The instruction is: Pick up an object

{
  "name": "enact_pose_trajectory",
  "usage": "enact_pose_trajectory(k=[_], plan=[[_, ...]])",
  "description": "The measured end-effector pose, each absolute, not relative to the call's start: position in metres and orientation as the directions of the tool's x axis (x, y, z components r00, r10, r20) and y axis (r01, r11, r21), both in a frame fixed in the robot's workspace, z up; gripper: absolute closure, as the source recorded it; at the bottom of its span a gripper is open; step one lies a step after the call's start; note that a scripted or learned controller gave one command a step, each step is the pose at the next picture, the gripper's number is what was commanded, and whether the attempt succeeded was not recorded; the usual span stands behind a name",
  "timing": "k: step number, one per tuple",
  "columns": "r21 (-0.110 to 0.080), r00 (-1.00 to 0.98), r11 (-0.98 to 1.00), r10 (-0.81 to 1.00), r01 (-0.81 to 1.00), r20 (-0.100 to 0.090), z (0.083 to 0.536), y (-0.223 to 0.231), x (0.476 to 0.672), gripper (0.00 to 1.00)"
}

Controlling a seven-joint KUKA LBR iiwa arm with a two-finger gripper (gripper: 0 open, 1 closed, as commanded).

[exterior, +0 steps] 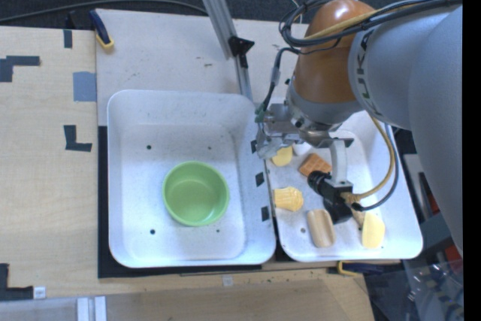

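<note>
Claw (279, 145) grip unreadable, low in right bin (398, 240) among yellow pieces; green bowl (196, 194) sits left.

Two bins stand side by side on the bench (45, 124). In the left bin (128, 162) a bowl (196, 194) sits toward the near edge, right of centre. The right bin (406, 233) holds several small pieces close together (some partly hidden under the arm (391, 49)): one (282, 156) by its left wall, another (288, 199) nearer, a third (320, 228) right of that, and a fourth (373, 231) furthest right
</note>
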State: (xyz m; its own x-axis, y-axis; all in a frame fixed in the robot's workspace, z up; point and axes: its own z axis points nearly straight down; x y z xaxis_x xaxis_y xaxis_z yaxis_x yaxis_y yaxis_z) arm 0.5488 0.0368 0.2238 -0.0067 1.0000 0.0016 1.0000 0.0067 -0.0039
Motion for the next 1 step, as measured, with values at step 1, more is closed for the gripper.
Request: enact_pose_trajectory(k=[1], plan=[[-0.003,-0.009,0.009,1.0,1.0,0.002,0.2277,0.1012,0.5447,1.0]])
